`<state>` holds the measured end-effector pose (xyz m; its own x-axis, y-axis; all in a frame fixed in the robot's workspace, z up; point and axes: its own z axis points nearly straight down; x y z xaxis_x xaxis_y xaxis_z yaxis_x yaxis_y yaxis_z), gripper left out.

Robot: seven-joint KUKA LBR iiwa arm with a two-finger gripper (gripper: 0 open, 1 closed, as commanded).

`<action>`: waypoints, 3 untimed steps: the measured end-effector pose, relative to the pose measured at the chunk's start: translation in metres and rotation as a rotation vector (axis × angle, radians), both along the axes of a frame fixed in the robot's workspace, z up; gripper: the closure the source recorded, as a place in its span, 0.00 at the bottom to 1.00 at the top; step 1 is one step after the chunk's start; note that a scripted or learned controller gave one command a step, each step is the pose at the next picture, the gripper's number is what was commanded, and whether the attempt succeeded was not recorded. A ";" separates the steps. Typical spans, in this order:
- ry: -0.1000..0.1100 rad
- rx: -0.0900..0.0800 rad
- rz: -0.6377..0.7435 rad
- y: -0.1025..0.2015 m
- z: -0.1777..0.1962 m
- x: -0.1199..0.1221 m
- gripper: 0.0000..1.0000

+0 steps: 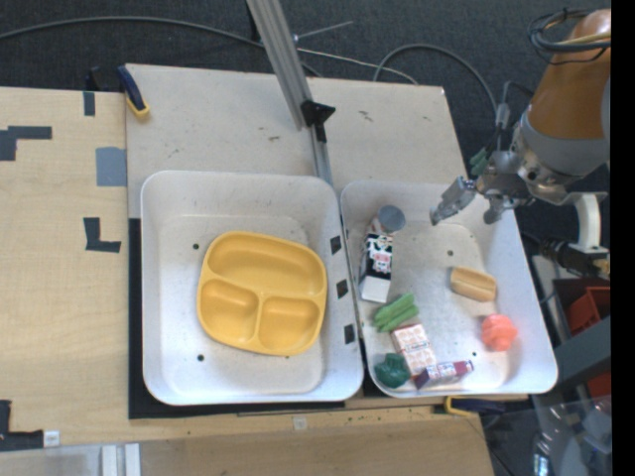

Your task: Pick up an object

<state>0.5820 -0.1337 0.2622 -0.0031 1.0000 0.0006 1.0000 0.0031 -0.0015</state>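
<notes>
The gripper (464,204), fingers spread and empty, hovers at the right bin's (528,310) one o'clock, poised above the bread roll (473,284).

A pale bench top (238,117) stands on dark carpeted floor (129,8). Black cables (417,58) trail across the carpet. A light wooden panel (50,266) with grey tape patches (111,165) adjoins the bench's left side.
</notes>
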 end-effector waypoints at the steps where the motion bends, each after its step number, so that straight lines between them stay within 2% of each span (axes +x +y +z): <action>1: 0.000 0.000 0.000 0.000 0.000 0.000 0.00; 2: 0.006 -0.001 -0.002 -0.007 -0.060 0.002 0.00; 3: 0.007 0.000 -0.002 -0.007 -0.116 -0.009 0.00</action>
